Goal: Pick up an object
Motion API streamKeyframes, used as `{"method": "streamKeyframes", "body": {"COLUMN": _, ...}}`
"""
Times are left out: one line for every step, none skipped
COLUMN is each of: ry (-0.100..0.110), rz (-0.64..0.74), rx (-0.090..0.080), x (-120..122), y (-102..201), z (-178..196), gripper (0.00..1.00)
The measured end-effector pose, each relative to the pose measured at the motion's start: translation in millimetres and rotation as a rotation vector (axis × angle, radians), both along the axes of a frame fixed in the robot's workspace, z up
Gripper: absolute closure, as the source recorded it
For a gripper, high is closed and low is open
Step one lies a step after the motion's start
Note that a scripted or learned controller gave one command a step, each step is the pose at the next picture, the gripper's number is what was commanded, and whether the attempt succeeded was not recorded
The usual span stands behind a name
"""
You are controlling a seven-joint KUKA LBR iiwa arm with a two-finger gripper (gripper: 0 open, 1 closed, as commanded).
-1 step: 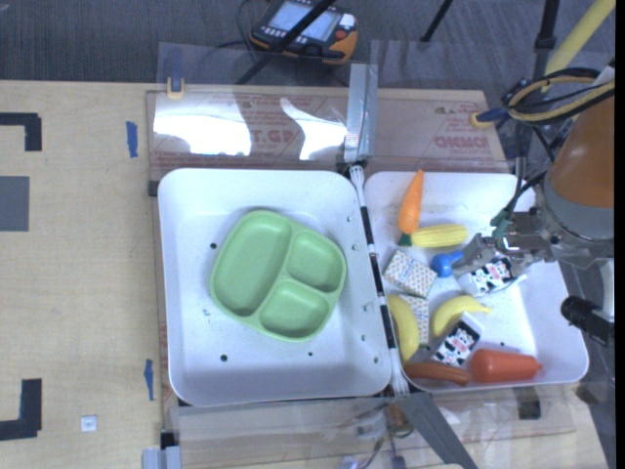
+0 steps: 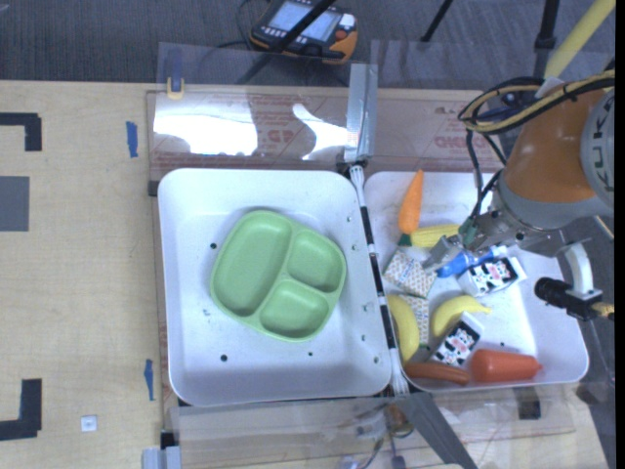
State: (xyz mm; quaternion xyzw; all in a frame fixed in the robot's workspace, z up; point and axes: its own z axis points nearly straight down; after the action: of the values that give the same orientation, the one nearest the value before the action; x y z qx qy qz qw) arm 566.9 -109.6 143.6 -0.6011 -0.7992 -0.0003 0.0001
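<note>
The right bin (image 2: pixel 562 355) holds a pile of toy food. An orange carrot (image 2: pixel 411 201) lies at its back left, with a yellow piece (image 2: pixel 433 234) just below it. A speckled packet (image 2: pixel 410 275) sits at the left, with two bananas (image 2: pixel 403 322) (image 2: pixel 457 308) toward the front. Two black-and-white spotted cartons (image 2: pixel 491 275) (image 2: pixel 456 341) lie in the middle and front. A red-orange vegetable (image 2: pixel 504 364) and a brown sausage (image 2: pixel 435 371) rest along the front wall. My gripper (image 2: pixel 451 251) is low in the bin, between the yellow piece and the upper carton.
The left bin (image 2: pixel 186 262) carries a green divided plate (image 2: pixel 278 275). The grey arm with its orange band (image 2: pixel 552 159) and black cables covers the right bin's back right corner. A metal divider (image 2: pixel 359 115) stands behind the bins, and a handheld controller (image 2: pixel 303 25) lies on the floor beyond.
</note>
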Motion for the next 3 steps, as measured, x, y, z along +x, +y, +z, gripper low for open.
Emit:
{"method": "streamKeyframes", "body": {"ry": -0.005, "rz": 0.101, "rx": -0.002, "x": 33.7, "y": -45.4, "z": 0.4, "gripper": 0.00}}
{"method": "streamKeyframes", "body": {"ry": -0.005, "rz": -0.018, "rx": -0.002, "x": 56.8, "y": -39.3, "z": 31.3, "gripper": 0.00}}
{"method": "streamKeyframes", "body": {"ry": -0.006, "rz": 0.171, "rx": -0.004, "x": 98.7, "y": -7.1, "z": -17.4, "gripper": 0.00}}
